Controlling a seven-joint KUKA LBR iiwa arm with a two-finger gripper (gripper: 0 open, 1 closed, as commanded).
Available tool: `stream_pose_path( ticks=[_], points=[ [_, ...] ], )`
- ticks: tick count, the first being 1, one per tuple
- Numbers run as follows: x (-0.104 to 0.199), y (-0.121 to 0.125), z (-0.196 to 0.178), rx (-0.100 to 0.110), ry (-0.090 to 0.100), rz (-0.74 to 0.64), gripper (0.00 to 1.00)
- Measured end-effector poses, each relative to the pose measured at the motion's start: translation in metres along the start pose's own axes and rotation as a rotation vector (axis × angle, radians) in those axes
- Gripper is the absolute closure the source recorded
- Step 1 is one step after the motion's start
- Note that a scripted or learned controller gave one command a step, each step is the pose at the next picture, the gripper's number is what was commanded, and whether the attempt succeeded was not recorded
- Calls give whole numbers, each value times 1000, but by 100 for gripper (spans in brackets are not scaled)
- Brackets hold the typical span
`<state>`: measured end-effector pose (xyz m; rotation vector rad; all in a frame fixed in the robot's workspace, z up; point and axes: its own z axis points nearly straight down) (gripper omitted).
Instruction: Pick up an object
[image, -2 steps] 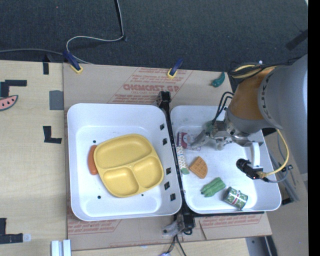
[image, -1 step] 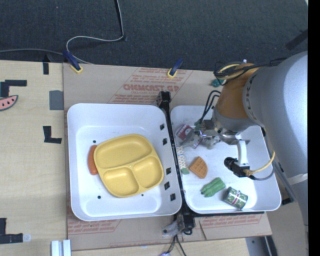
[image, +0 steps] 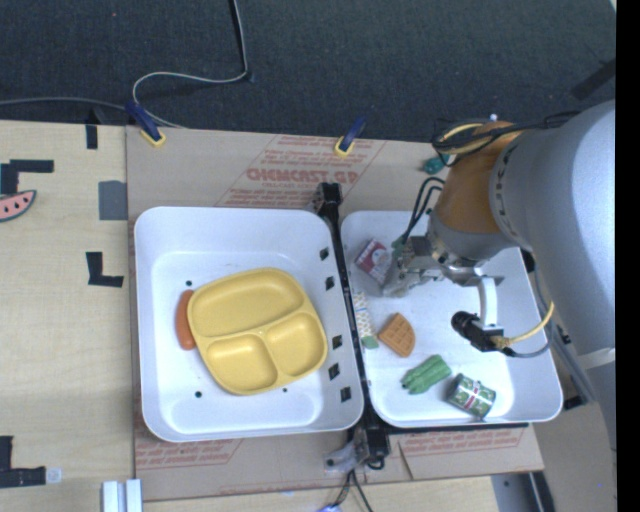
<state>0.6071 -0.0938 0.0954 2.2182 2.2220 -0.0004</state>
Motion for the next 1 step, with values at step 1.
stream_pose_path(
  ticks=[1],
  points=[
    [0, 0, 0, 0, 0, 0, 0]
  ],
)
